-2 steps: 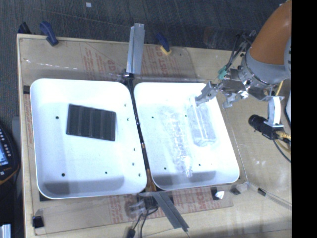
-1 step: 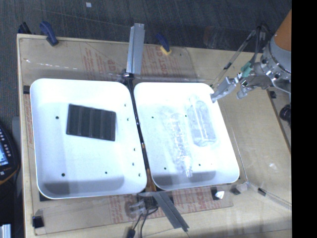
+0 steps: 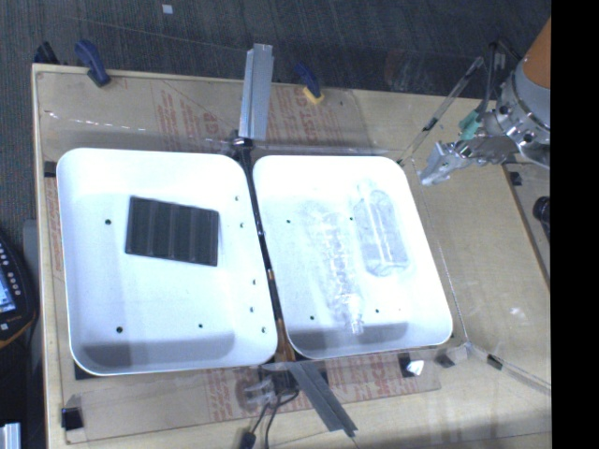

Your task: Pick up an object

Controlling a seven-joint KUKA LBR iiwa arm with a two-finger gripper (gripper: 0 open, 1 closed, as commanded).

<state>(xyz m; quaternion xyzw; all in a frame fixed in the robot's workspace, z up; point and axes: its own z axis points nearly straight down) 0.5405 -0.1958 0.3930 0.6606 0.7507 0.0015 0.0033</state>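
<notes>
Hovering at about two o'clock of the scene, the gripper is sitting outside the right bin, just off its upper right corner, with nothing between its fingers; whether they are apart or together I cannot tell from this angle.

Two candidates are waiting. A clear plastic bottle is lying on its side in the right bin, toward three o'clock of that bin's floor, with a second transparent, crinkled item lying just beside it toward the centre. A dark ribbed rectangular pad is lying flat in the left bin, toward ten o'clock of its floor.

Going for the clear things is looking risky: they are nearly vanishing against the white floor, so a descent could be landing off-centre, and a rounded, slick bottle would likely be rolling or squirting out as the fingers close. The flat pad is offering little edge to pinch, so the tips could be scraping the bin floor and closing on air.

Both bins are sitting on a pale bench with blue clamps gripping its far edge at eleven and twelve o'clock, and dark carpet is lying beyond.
</notes>
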